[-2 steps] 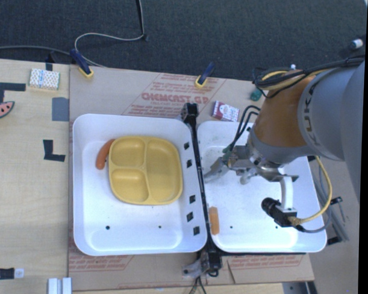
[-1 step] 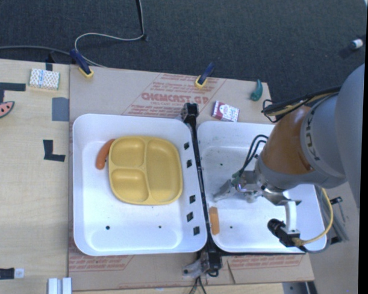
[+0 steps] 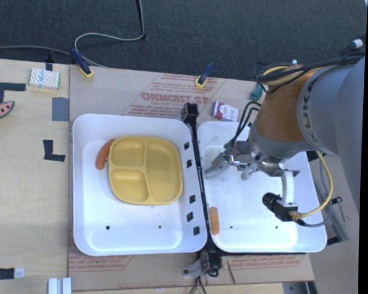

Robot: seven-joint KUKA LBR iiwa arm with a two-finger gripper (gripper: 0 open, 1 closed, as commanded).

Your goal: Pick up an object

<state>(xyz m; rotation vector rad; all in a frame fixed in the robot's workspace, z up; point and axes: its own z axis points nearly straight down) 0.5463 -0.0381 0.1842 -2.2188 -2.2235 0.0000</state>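
Hovering over the far-left part of the right bin [image 3: 301,241], the gripper [image 3: 219,166] points leftward toward the divider between the two bins. Its grey fingers [image 3: 214,168] look slightly parted, and nothing can be seen between them; they sit low over the white floor, though whether they touch it cannot be told. Behind the gripper, the wrist assembly with its metal brackets spreads over the middle of this bin, and the orange band [image 3: 281,113] sits above it, leading into the broad grey arm [image 3: 339,106] that comes in from the right and far side. A black fitting with a yellow cable [image 3: 317,202] hangs on the arm's near side, over the right half of the bin.

In the right bin, a small orange sausage-like piece [image 3: 213,220] lies against the left wall at the near end, well apart from the fingers.

Across the divider, the left bin [image 3: 132,241] holds a yellow divided plate [image 3: 146,170] with three compartments, lying flat in the far half. Just beside the plate's left edge, touching or nearly so, lies an orange hot dog [image 3: 102,154], lengthwise from far to near.

Outside the bins, a small red-and-white packet [image 3: 224,111] rests on the cardboard sheet [image 3: 113,96] just beyond the right bin's far edge. Two yellow-and-blue clamps [image 3: 82,62] hold the cardboard's far edge.
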